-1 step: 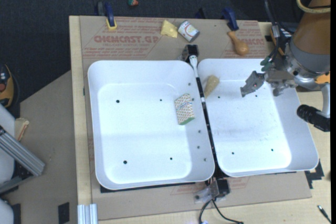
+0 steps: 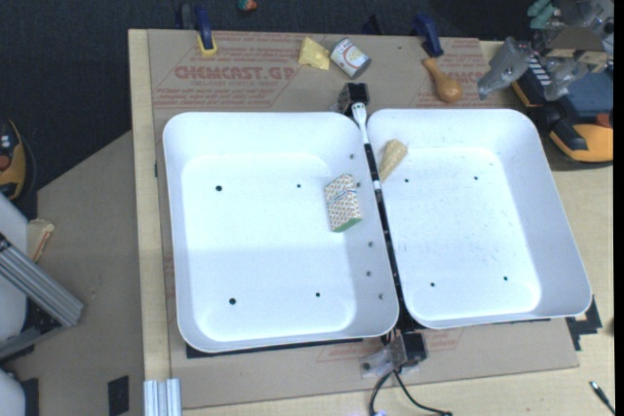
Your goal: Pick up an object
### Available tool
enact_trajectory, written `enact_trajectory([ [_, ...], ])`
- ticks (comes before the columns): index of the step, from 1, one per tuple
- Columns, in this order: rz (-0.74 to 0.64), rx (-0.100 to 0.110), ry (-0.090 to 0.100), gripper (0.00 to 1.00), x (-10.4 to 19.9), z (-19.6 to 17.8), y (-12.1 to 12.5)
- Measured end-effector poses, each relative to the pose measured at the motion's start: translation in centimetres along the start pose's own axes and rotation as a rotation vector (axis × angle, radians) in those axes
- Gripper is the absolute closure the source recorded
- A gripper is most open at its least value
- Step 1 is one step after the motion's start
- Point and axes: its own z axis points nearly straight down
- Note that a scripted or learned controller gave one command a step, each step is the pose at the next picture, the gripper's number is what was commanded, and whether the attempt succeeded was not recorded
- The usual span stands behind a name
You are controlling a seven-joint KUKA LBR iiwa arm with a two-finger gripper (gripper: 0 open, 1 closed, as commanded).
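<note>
A small patterned block (image 2: 341,203) with green and white speckles lies in the left bin (image 2: 244,326), close to its right wall. A tan, cone-like piece (image 2: 392,158) rests in the right bin (image 2: 507,307), against its upper left corner. My gripper (image 2: 522,73) hangs at the far right, above the bench beyond the right bin's back rim, well away from both objects. Nothing shows in its grasp.
On the cardboard behind the bins lie a yellow scrap (image 2: 314,55), a small white box (image 2: 350,58) and a wooden pear-shaped item (image 2: 445,82). Blue clamps (image 2: 205,26) hold the board's back edge. A black divider strip (image 2: 375,200) runs between the bins.
</note>
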Motion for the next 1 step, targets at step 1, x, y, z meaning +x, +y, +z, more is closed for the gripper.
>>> enact_trajectory([
  [1, 0.004, 0.016, 0.0, 1.0, -0.15, -0.04, -0.1],
])
